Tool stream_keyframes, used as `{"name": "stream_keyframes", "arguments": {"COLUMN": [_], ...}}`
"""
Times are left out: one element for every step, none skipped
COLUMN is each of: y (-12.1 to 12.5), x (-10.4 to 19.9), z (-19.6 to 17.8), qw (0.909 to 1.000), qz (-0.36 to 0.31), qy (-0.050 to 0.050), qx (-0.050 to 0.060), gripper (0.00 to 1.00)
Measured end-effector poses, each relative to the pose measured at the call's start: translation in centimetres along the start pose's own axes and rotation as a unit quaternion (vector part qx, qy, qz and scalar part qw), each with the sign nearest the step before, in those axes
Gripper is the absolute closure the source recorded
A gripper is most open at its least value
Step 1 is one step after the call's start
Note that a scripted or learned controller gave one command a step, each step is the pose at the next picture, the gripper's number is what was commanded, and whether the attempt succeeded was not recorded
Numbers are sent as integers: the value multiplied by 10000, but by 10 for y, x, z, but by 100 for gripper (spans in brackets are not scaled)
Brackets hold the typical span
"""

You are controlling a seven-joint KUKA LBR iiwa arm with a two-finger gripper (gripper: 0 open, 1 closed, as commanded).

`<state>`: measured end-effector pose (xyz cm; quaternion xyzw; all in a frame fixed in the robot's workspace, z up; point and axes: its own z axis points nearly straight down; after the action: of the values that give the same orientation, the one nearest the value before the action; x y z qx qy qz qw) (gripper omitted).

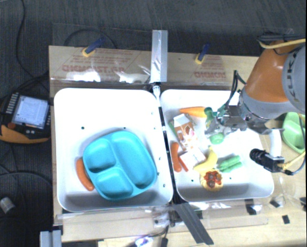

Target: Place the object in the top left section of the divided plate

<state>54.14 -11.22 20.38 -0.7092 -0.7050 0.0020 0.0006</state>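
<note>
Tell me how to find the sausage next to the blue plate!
Look in the left white bin, where the blue divided plate sits. Hugging the plate's left edge lies the sausage, a thin orange-brown stick. It is the lone loose thing in that bin; all the other toys are piled in the right bin.

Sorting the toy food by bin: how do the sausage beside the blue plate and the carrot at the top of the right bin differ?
The sausage lies in the left bin, touching the plate; the carrot lies in the right bin among other toys. The sausage is plain orange-red and runs steeply up the view; the carrot is brighter orange, green at one end, and lies nearly crosswise. Both are slim and elongated.
</note>
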Motion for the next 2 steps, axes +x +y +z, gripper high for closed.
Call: {"name": "stream_keyframes", "arguments": {"y": [52,101], "x": [8,14], "z": [79,108], "qw": [9962,9046], "qz": [876,4261], "qy": [-14,25], "qx": [3,107], "gripper": [100,100]}}
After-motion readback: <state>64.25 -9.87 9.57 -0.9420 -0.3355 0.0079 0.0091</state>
